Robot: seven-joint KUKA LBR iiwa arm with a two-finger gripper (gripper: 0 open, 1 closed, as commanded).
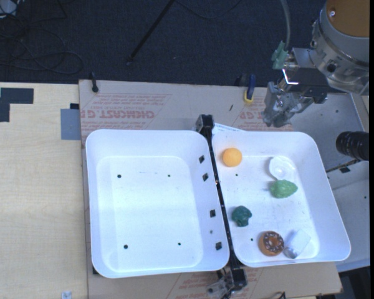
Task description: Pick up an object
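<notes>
Camera view looks down on the candidates, all lying in the right bin (333, 229): an orange ball (232, 157) near the divider at the far side, a white round piece (280, 166) with a light green lump (283, 189) just beside it, a dark green lump (241, 215) toward the divider, and a brown doughnut-like disc (272, 243) next to a pale clear item (297, 242) in the near corner. The left bin (96, 167) sits alongside.

Hanging above the far rim of the right bin, over the cardboard, is the gripper (278, 116); I cannot tell whether the jaws are released or clenched, and nothing is seen between them. Judging by this, the approach step is in hand, with no object chosen or touched yet.

Next, the arm would likely need to travel over one object and descend. The ball and dark green lump stand apart from their neighbours, offering room; the disc and clear item crowd the near wall, which could hamper a grasp.
</notes>
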